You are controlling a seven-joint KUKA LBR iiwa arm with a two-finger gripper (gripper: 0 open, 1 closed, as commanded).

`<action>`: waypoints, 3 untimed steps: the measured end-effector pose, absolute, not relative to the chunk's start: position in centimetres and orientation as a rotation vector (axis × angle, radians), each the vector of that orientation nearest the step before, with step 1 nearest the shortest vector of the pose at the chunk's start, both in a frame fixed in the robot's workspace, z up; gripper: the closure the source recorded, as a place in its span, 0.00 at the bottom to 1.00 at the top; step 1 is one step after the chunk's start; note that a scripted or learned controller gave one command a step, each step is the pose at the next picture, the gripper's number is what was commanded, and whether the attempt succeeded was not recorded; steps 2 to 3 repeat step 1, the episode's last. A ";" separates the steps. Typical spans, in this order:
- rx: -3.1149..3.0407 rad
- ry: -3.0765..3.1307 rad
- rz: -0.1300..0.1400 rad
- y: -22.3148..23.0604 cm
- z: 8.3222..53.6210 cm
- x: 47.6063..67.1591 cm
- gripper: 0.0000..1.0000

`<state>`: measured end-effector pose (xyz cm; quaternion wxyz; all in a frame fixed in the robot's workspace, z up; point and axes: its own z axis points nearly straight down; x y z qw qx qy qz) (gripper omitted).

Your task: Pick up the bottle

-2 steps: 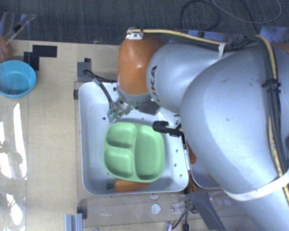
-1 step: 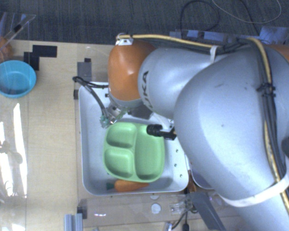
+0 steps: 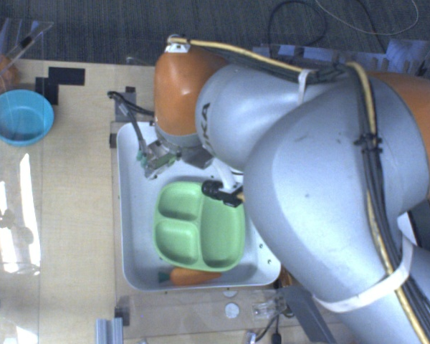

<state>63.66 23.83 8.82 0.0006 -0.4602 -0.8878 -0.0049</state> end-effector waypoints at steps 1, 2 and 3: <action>-1.520 -2.761 -0.022 18.3 9.1 57.1 1.00; -1.520 -2.761 -0.022 18.3 9.1 57.1 1.00; -1.520 -2.761 -0.022 18.3 9.1 57.1 1.00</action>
